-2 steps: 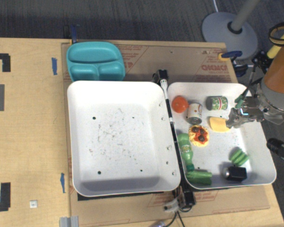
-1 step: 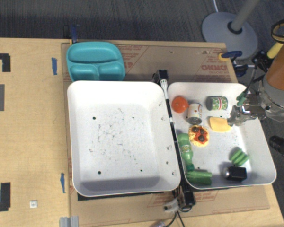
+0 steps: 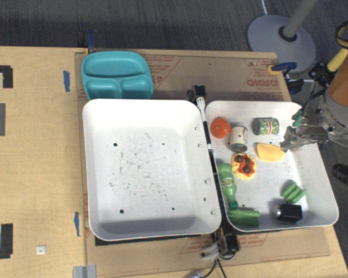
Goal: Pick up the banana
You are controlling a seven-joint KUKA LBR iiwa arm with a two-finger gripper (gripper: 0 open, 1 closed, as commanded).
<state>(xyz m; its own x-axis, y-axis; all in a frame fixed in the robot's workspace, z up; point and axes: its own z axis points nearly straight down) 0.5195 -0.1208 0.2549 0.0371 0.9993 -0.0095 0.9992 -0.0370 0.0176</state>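
The banana point(image 3: 269, 152) is a short yellow piece lying in the upper middle of the right bin point(image 3: 319, 178). My gripper point(image 3: 287, 143) reaches in from the right and hangs low just to the banana's right, at its upper right end. From this angle I cannot make out whether it touches the banana. The grey wrist with the orange band sits above it at the right edge of the view.
Around the banana lie an orange ball point(image 3: 220, 127), a small white can point(image 3: 238, 137), a green can point(image 3: 265, 125) and a yellow-red toy point(image 3: 244, 166). Green pieces point(image 3: 243, 216) and a black object point(image 3: 289, 212) lie nearer. The left bin point(image 3: 145, 167) and a teal tray point(image 3: 117, 74) are beside.
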